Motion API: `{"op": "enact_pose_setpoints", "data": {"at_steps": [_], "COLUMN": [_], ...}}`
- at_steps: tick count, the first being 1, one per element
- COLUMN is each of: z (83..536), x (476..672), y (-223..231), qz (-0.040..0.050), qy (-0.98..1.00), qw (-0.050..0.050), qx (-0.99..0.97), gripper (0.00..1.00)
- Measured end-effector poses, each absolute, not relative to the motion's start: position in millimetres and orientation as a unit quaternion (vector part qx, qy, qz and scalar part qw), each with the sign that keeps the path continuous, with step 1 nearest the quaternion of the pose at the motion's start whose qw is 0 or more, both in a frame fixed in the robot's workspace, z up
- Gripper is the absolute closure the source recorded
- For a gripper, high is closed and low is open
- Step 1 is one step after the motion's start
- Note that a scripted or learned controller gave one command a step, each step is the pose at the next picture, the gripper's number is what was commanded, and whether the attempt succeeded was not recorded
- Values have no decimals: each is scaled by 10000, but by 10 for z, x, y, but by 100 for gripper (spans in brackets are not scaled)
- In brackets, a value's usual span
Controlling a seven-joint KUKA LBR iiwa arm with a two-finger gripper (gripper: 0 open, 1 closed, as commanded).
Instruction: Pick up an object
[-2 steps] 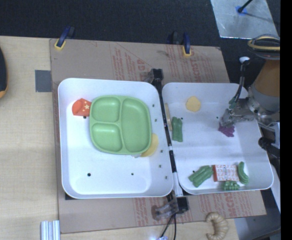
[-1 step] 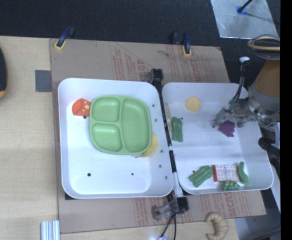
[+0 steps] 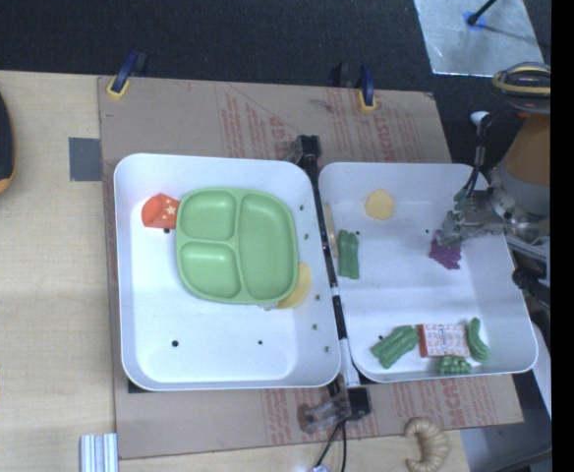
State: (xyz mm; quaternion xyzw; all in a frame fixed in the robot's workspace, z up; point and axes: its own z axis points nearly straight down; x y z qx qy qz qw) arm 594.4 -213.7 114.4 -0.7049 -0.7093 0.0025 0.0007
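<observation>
Two shallow white bins sit side by side on a sheet of brown cardboard [image 3: 267,116] clamped to the bench. The left bin [image 3: 144,352] fills the middle of the frame and holds a green divided plate [image 3: 237,245], tilted slightly, with a red piece marked with a star [image 3: 158,210] touching its upper left edge and a pale yellow piece [image 3: 298,285] peeking out from under its lower right corner.

The right bin [image 3: 405,293] holds the scattered items: a yellow round piece [image 3: 379,205] near the top, a green pepper-like piece [image 3: 348,256] by the left wall, and along the bottom a green bean pod [image 3: 394,346], a small red-and-white packet [image 3: 442,339], a green cucumber-like piece [image 3: 478,338] and a small green cluster [image 3: 453,366].

The gripper [image 3: 461,226] hangs at the right bin's upper right, just above and touching (or nearly so) a purple bunch of grapes [image 3: 445,254]. Whether it is clenched or released cannot be told from this view, and the grapes look to lie on the bin floor.
</observation>
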Motion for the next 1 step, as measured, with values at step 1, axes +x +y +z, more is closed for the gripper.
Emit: {"op": "enact_pose_setpoints", "data": {"at_steps": [1], "z": [1139], "x": [5942], "y": [-2136], "qz": [27], "qy": [-7094], "qw": [10], "qx": [-7048], "gripper": [0]}}
